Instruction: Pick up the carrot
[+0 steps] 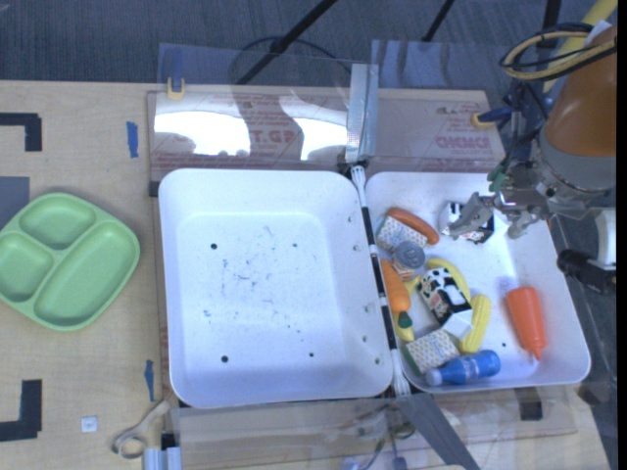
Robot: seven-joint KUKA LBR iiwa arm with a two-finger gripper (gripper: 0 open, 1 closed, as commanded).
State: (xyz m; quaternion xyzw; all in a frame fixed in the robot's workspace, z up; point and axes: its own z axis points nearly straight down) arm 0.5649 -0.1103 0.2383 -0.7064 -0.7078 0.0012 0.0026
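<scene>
Carrot-wise, the orange tapered plastic carrot (527, 319) is lying near the right edge of the right white bin (573, 365), nothing touching it. The gripper (509, 207) hangs by that bin's back edge; can't tell if the fingers are spread or closed.

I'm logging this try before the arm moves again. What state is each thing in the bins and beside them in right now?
carrot: lying loose in the right bin, ungripped.
gripper: hovering over the right bin's far side, apart from the carrot.
blue bottle: lying on its side, near edge.
corn cob: lying flat beside the cow toy.
left bin: sits beside the right bin.
green plate: on the bench, upright.
</scene>
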